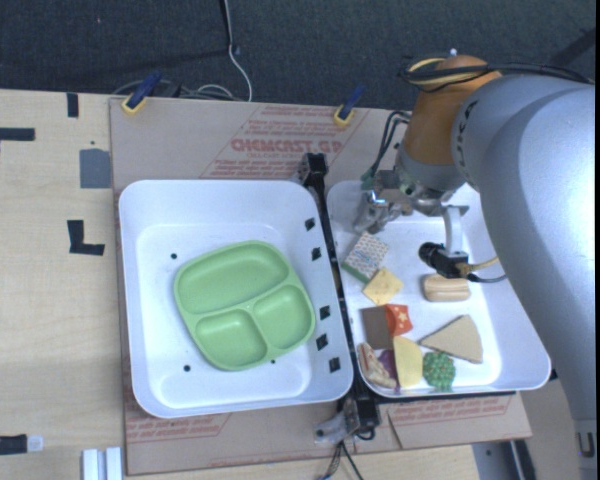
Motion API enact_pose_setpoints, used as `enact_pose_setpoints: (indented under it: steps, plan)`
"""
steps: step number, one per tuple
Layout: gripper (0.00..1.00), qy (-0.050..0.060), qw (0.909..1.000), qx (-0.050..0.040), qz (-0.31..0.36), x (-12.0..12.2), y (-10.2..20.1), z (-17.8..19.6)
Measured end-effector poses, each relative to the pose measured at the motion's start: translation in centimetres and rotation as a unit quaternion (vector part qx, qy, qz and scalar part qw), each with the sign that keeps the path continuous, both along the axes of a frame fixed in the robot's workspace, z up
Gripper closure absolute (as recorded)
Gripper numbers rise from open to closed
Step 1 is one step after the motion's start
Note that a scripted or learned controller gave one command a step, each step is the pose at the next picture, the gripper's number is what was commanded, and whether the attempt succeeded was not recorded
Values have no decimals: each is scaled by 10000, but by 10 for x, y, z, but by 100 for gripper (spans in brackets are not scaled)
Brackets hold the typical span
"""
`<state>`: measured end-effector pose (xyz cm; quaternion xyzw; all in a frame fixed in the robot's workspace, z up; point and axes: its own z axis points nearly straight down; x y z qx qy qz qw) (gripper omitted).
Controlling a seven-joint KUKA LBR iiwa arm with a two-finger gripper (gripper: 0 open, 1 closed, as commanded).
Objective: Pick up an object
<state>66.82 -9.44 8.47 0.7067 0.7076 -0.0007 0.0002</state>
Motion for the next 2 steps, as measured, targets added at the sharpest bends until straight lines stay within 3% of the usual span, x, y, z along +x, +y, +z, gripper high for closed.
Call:
enact_pose_setpoints:
  steps: [2]
  plan:
    - [0,-5,10000,-2,1,0,-2,0]
